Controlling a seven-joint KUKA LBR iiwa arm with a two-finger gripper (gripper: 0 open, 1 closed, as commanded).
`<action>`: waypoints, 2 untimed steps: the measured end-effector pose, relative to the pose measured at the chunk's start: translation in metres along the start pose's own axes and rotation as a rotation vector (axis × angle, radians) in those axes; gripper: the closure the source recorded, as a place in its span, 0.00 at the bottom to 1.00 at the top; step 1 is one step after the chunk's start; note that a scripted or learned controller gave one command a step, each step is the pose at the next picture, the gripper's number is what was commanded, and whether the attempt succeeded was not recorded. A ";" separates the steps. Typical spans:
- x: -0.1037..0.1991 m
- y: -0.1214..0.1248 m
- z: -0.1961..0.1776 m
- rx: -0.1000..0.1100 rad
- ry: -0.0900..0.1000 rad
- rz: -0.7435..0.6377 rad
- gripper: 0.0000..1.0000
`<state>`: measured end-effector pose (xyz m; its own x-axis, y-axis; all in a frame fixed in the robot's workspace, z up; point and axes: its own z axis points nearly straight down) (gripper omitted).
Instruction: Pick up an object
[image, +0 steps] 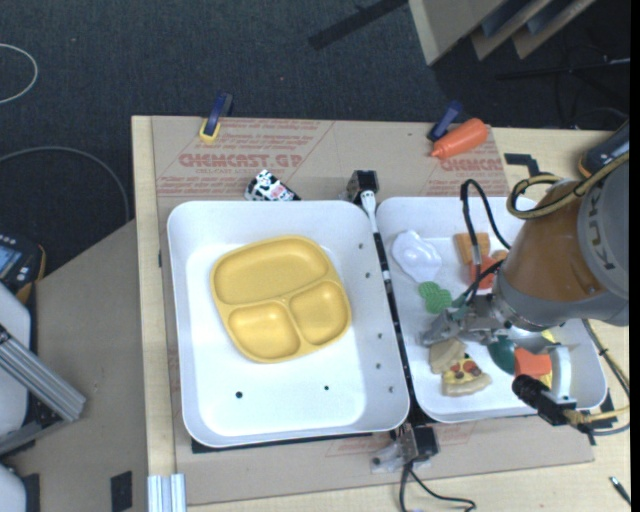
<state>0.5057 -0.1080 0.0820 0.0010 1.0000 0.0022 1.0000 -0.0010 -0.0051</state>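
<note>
My gripper (447, 328) is low in the right bin (580, 385), near its left side. It hangs just above a toy pizza slice (463, 373) and just below a small green piece (434, 295). A white crumpled object (416, 256) lies toward the bin's back left. An orange block (470, 249) sits beside it, partly behind the arm's cable. A teal piece (503, 352) and an orange piece (534, 364) peek out under the wrist. Nothing is visibly held.
The left bin (200, 390) holds a yellow three-part plate (280, 297). Behind the bins, an orange-handled clamp (458, 137), a yellow and blue clamp (213, 119) and a black-and-white toy (268, 187) rest on the bench. A black cable loops over the arm (556, 262).
</note>
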 end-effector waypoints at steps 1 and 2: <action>0.000 0.001 -0.013 -0.006 -0.002 0.001 1.00; 0.002 -0.009 -0.065 -0.009 -0.004 -0.002 1.00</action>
<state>0.4972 -0.1058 0.1467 -0.0005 1.0000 -0.0014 1.0000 0.0005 0.0035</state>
